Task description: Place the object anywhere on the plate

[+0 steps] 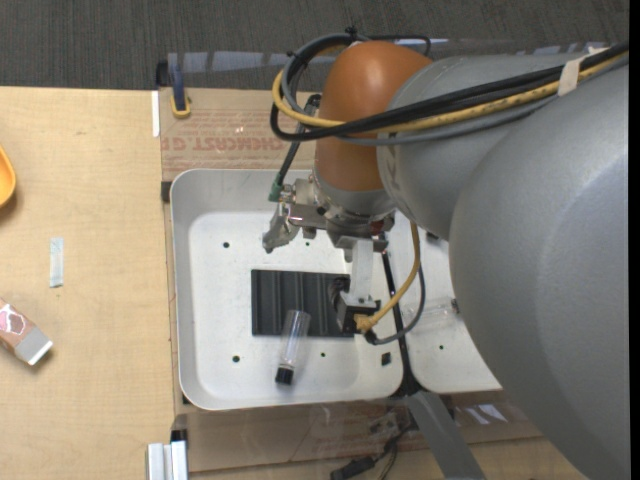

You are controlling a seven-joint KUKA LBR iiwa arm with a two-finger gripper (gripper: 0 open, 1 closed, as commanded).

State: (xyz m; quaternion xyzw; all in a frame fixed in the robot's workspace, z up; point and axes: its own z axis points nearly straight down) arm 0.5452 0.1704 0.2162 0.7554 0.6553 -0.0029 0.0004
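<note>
— Tan bench board (pixel 90 218) is seen at the left of the frame, with the white bin (pixel 200 268) set beside it at the centre. Where is the tube to be found?

— The clear tube (pixel 291 340) is seen lying loose at the lower centre. Its upper end is rested on the lower edge of the black ribbed plate (pixel 285 298), and its black cap on the bin floor. It is not held.

— And the gripper (pixel 318 236)?

— It is seen over the plate's upper edge, apart from the tube. Whether it is wide or narrow cannot be told.

— How is the step best done?

— Probably the tube should be taken across its middle and lifted only slightly. It should then be laid along the ribs, so that rolling is prevented.
</note>
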